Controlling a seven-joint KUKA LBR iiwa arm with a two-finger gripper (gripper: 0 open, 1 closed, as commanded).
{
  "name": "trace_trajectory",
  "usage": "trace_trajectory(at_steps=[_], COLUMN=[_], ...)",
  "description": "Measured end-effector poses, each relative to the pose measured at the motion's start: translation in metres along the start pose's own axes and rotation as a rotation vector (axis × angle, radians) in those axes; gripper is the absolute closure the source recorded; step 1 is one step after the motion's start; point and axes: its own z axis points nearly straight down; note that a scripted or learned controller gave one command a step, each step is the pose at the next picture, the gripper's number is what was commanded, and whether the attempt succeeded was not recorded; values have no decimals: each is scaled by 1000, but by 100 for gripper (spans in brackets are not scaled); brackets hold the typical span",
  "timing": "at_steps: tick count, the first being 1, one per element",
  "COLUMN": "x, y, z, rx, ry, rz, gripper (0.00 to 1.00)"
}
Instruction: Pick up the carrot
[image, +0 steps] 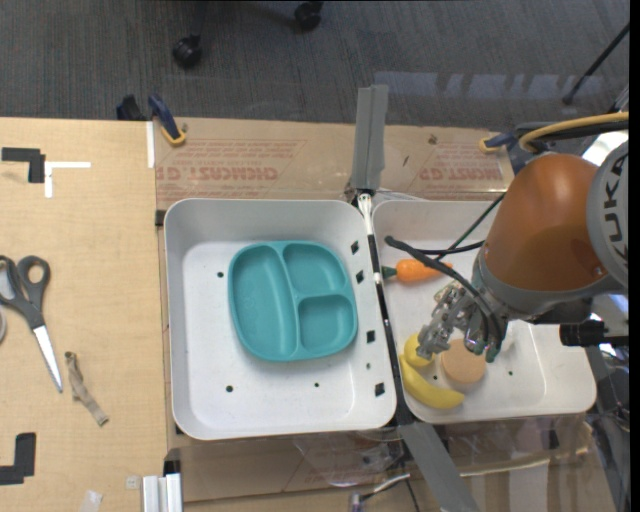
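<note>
Subject of the task: a small orange carrot with a green stem end (414, 270), lying flat on the floor of the right-hand shallow white bin (560, 385). All positions below are given relative to this carrot.

The grey arm with its orange band (550, 225) reaches in on the carrot's right. Its metal two-finger pincer (452, 335) hangs nearer the camera than the carrot, a short way apart from it and not touching it. The pincer sits directly over a round tan disc-shaped piece (465, 367) and just beside a curved yellow banana (425, 380), both of which lie nearer the camera than the carrot in the same bin. Pincer state: cannot be told — the fingertips are a tangle of metal and cable from this angle, and nothing is seen between them.

A black cable (425, 250) passes just above the carrot on the far side.

To the carrot's left, across the bin wall, the left-hand white bin (195, 330) holds a teal three-compartment plastic plate (293, 300). Further left, on the wooden counter (80, 300), lie grey-handled scissors (30, 310).

Progress, as a judgement: the pick is not accomplished — the carrot rests untouched. Remaining: bring the pincer over the carrot, descend, close, lift. The pincer appears closer to the wrong items than to the target.
</note>
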Motion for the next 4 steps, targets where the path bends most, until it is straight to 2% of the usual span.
trace_trajectory(at_steps=[1, 2, 3, 4], x=[0, -78, -140, -131], y=[0, -3, 12, 92], z=[0, 0, 0, 0], rx=[0, 1, 2, 0], ry=[0, -1, 0, -1], rz=[0, 142, 221, 156], gripper=[0, 0, 0, 0])
